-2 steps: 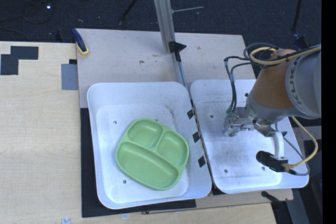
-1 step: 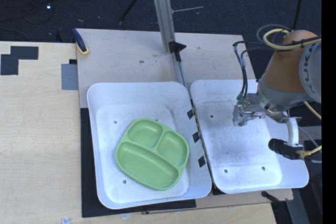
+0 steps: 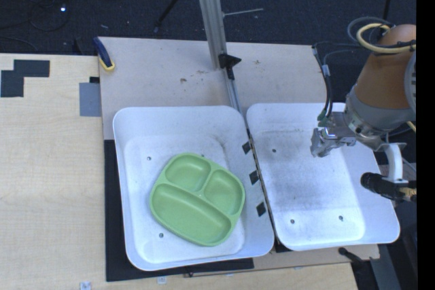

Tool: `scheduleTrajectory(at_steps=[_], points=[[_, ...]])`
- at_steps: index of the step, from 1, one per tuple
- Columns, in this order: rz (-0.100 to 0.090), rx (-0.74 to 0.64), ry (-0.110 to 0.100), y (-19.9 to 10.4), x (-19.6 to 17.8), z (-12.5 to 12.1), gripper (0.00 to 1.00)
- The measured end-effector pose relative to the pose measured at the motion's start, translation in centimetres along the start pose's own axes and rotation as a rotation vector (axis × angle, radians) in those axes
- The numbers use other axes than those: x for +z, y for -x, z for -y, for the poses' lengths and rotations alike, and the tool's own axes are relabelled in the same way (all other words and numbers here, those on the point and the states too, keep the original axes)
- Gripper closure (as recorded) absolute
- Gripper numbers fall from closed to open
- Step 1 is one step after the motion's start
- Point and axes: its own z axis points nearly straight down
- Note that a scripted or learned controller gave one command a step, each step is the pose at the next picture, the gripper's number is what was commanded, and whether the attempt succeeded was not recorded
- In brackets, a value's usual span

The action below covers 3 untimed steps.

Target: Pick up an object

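The one thing on offer for picking is a green divided plate [image 3: 198,198], a rounded tray with three compartments, lying flat in the left bin [image 3: 132,146], toward that bin's near and right part, its right rim close to the wall the two bins share. From the plate, the right bin [image 3: 306,214] lies just across that shared wall, with a scuffed grey floor and nothing visible resting on it. The gripper [image 3: 325,145] hangs over the far right part of that right bin, well apart from the plate and on the other side of the divider from it; the arm [image 3: 384,88], with its orange band, comes in behind it from the right. At this slant and size I cannot tell how the gripper is set, and nothing can be seen in its grasp. Beyond the plate, past the far edge of the left bin, an upright aluminium post [image 3: 212,17] stands on the bench [image 3: 163,71]. As a judgement, the task stands at its approach step: nothing is picked yet and the plate is untouched. The next move calls for travel leftward across the divider to above the plate, then a descent onto a rim or a compartment ridge, since the plate is broad, shallow and flat, so a grasp on its middle would likely find nothing to pinch.
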Motion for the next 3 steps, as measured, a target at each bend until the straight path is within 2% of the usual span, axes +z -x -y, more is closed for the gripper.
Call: scheduleTrajectory(at_steps=[1,3], points=[[0.001,0.0,0.002,0.9,-5.6,-0.6,1.0],[-0.003,-0.004,-0.006,-9.5,-2.1,-0.9,1.0]])
